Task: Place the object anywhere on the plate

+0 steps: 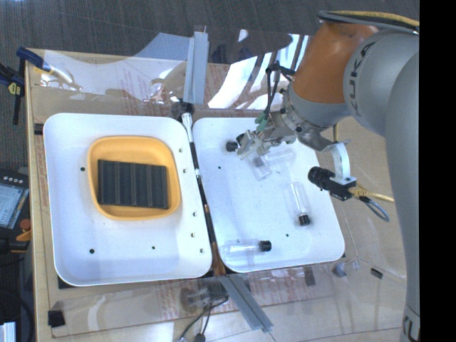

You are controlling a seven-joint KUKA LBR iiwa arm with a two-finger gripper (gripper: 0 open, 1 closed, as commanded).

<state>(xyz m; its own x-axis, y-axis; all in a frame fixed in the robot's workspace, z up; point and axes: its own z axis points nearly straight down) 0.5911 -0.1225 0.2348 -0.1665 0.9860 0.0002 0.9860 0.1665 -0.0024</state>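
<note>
My end effector (258, 140) sits low over the far part of the right-hand bin (324, 244), and much of it is hard to read: the clear plastic pieces around its tip blur into the white floor beneath, and my own grey wrist and orange band cover what lies behind it. How far it is open, and whether it has hold of anything, I cannot tell. Just beside it, on the side toward the bin's middle, lies a clear vial (274, 159) that is nearly lost against the white (its outline is faint, and I cannot say whether it touches my tip). A small black cap (231, 146) rests close to my tip on the side toward the other bin. Nearer the camera than my tip, well apart from it, a second vial with a black cap (300, 204) lies along the bin floor, and a third capped vial (246, 248) lies against the near wall. Far off to the side, across the divide between the bins, the left-hand bin (64, 219) holds the yellow plate (101, 155), with a dark ribbed block (134, 184) lying flat in its hollow. The desk (92, 301) runs on past the picture's edge.
</note>
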